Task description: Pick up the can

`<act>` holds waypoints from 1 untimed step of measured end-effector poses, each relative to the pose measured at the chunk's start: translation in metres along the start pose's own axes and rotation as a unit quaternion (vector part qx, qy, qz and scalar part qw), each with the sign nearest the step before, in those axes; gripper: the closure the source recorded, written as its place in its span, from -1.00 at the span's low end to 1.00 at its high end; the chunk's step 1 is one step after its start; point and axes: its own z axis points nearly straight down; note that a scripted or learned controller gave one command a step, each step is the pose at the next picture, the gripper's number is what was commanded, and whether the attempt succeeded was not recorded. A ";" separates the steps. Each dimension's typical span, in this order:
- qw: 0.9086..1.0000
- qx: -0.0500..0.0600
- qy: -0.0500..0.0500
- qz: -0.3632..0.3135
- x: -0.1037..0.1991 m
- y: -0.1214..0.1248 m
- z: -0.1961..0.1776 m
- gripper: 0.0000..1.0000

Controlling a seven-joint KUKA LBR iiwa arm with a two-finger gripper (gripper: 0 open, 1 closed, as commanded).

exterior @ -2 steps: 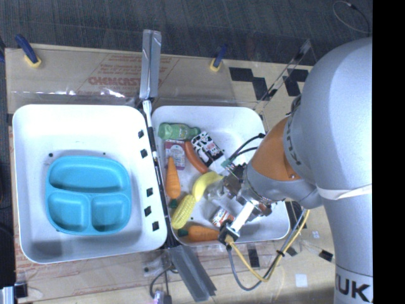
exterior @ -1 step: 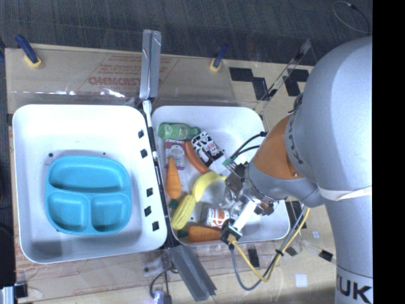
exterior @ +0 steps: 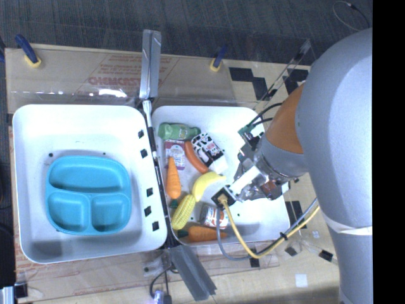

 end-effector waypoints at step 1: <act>1.000 0.001 0.000 0.000 0.000 0.000 0.000 -1.00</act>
